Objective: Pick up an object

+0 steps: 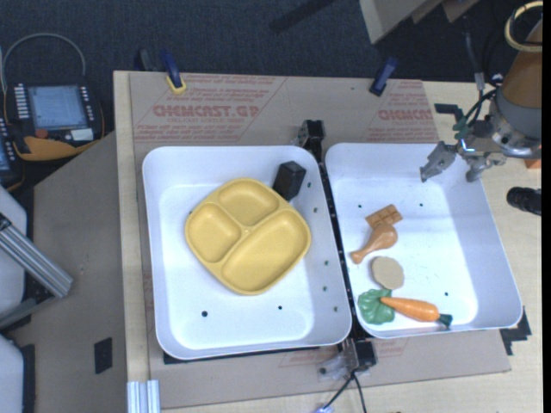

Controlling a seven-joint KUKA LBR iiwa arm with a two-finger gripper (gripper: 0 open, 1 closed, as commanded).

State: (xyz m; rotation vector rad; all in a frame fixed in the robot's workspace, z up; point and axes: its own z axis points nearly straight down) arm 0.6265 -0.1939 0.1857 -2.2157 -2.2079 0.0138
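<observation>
**Claw hanging open over the right bin**

The arm (521,67) is getting cut off at the right edge. The yellow divided plate (248,245) is sitting in the left bin (172,299), partly hiding a black block (288,179). The claw (452,163) is spreading open, gripping nothing, over the right bin (482,256), well apart from the carrot (411,308), drumstick (375,243) and cookie (387,272).

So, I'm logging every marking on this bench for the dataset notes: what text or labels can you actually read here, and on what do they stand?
"CHEMCAST GP": red print on the brown board under the bins, behind the left bin; last letters uncertain.
The same red print repeats behind the right bin; too cut off and faint to read.
Handheld pendant screen at far left: lit, but too small to read.
Yellow divided plate, toy foods: no text.
</observation>
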